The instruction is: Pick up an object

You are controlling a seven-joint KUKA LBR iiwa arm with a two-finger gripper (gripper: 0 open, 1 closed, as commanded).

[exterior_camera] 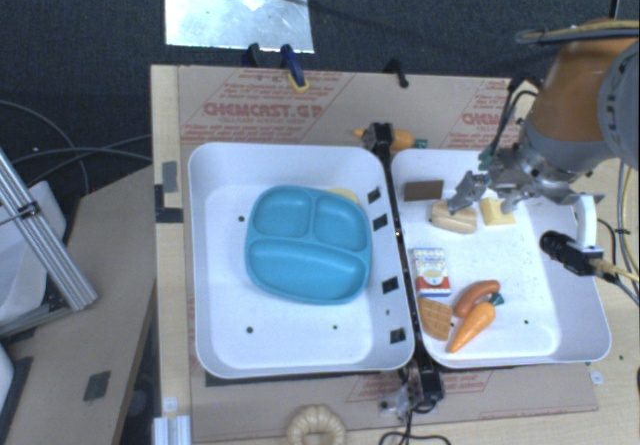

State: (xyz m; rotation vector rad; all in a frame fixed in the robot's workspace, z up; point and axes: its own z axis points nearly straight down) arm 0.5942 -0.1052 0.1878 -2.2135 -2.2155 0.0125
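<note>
Nothing is being lifted yet, so the pick looks to be at its approach stage, with the grasp and the raise both left to do.

Working from the near edge of the bench (250, 398) away: one pale ring-shaped piece (318, 425) is lying outside the bins. In the right bin (575, 333), one carrot (470, 325) and one sausage (476, 295) are lying together, touching one cracker (434, 316), with one small printed packet (431, 269) just behind. In the left bin (215, 263), one blue divided plate (308, 242) is sitting.

Farther back in the right bin, one bread-like piece (454, 220), one pale yellow block (498, 211) and one brown block (423, 190) are lying near each other. The end effector (490, 189) is hovering over the bread-like piece and yellow block, its fingers spreading apart with nothing between them.
</note>
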